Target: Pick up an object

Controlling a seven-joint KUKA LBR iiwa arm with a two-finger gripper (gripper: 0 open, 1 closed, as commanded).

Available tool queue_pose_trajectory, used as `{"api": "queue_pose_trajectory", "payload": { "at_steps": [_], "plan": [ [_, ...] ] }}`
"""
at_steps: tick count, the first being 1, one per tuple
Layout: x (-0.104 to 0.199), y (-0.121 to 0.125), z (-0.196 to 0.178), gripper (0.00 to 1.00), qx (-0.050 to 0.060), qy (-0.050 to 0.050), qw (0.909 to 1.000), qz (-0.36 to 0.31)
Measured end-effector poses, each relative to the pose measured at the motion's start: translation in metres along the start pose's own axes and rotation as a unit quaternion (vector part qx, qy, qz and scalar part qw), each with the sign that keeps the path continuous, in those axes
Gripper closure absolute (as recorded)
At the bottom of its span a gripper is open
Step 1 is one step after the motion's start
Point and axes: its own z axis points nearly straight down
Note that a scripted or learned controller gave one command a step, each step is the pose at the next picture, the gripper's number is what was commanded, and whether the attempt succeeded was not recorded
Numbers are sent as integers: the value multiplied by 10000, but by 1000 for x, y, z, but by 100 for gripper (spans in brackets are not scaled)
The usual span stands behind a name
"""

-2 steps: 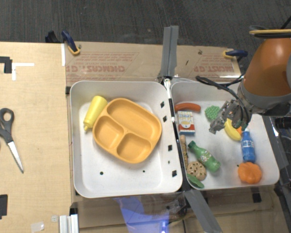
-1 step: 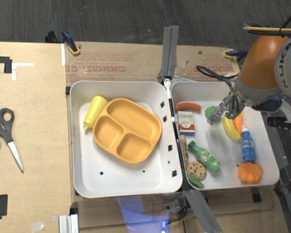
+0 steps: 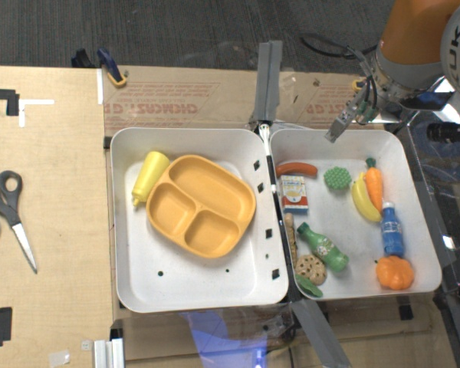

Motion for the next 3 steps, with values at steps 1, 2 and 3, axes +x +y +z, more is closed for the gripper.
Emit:
{"api": "queue_pose_trajectory", "payload": {
  "at_steps": [1, 2, 3],
  "plan": [
    [-11, -71, 122, 100, 11, 16, 10000, -19],
    [11, -28, 16, 100, 0, 2, 9989, 465],
    [-9, -63, 164, 100, -2, 5, 9927, -1206]
  ]
}}
